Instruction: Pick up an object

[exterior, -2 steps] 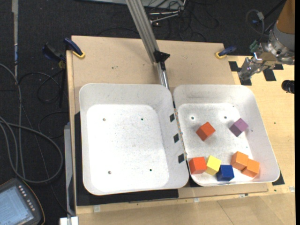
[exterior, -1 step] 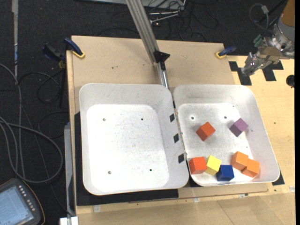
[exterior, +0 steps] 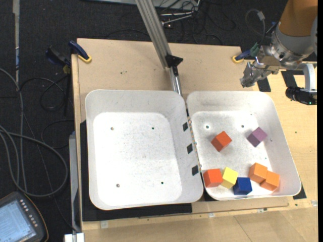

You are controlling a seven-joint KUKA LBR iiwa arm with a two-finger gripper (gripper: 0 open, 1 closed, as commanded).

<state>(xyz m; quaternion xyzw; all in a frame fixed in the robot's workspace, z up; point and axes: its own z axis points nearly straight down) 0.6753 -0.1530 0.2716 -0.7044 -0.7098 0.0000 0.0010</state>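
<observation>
The gripper [exterior: 251, 78] hovers beyond the right white bin [exterior: 282, 135], apparently staging before choosing a block like the purple cube [exterior: 257, 136].

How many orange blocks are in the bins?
4, all in the right bin: one mid-bin, one at the front edge beside the yellow block, two touching near the front right corner.

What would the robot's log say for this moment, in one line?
stage: approach | gripper: above right bin far rim, holding nothing visible | blocks: all in right bin

Even, bright light (soft shadows)
</observation>
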